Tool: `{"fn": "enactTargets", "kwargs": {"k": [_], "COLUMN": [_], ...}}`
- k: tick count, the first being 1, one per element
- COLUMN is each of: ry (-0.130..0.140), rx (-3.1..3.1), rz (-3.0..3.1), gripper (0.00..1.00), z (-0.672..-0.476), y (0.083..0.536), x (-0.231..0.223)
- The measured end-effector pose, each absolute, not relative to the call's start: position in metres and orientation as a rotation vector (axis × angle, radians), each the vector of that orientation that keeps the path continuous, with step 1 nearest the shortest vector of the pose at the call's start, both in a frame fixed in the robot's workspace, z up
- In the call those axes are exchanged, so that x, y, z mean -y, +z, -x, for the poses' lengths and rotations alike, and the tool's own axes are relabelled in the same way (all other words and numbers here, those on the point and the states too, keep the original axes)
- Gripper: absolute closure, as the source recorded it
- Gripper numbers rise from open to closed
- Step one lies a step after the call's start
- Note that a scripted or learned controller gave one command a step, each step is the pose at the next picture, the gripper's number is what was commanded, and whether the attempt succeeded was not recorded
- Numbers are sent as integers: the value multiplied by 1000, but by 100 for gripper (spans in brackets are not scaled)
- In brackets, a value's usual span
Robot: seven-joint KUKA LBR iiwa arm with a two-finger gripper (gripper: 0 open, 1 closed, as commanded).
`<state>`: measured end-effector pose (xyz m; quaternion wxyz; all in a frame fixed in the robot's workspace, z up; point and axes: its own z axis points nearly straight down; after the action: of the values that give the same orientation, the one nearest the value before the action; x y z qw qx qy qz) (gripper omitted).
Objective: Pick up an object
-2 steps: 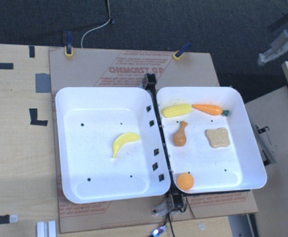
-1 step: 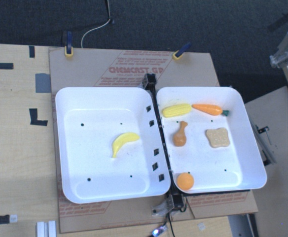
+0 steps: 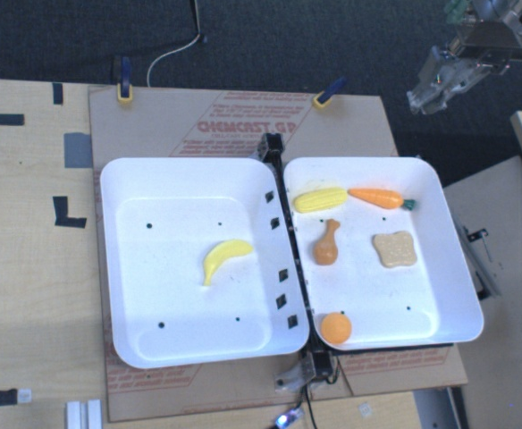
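- Carrot [image 3: 376, 197], corn [image 3: 319, 200], drumstick [image 3: 326, 243] lying in right bin [image 3: 440, 186], none picked yet.
- Gripper [image 3: 431, 96] high up, far from bin; cannot tell open or closed.
- Next: come down over one toy, then grab.

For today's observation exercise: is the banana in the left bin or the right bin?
In the left bin. The banana lies alone on its white floor, left of the central divider.

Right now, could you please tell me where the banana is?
The banana lies alone near the middle of the left bin, across the divider from the drumstick in the right bin.
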<state>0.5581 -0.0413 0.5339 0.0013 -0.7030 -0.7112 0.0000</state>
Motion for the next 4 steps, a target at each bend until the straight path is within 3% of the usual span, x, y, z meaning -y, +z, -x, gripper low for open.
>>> {"fn": "enactTargets", "kwargs": {"k": [3,4], "ry": [-1,0], "rx": [2227,2230], "rz": [2217,2211], "gripper": [100,100], "z": [-670,-661], "y": [534,534], "x": [-90,-184]}}
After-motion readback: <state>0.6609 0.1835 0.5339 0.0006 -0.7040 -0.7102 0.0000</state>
